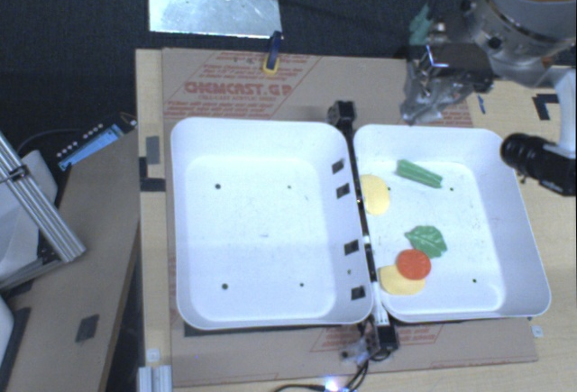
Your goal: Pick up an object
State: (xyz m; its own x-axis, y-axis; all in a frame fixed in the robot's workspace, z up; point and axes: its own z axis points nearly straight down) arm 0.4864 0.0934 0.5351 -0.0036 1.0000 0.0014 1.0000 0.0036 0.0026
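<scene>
The green oblong piece (419, 173) lies in the right bin (518, 237), long axis running upper left to lower right. Gripper (424, 106) hovers upper right; finger state perhaps apart, I cannot tell.

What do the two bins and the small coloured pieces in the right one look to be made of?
Left bin and right bin: likely thin moulded plastic, smooth white, with rounded rims. Green ridged piece, green leafy piece, red disc and two yellow pieces: probably plastic toy food, given the flat uniform colours; too small for certainty.
</scene>
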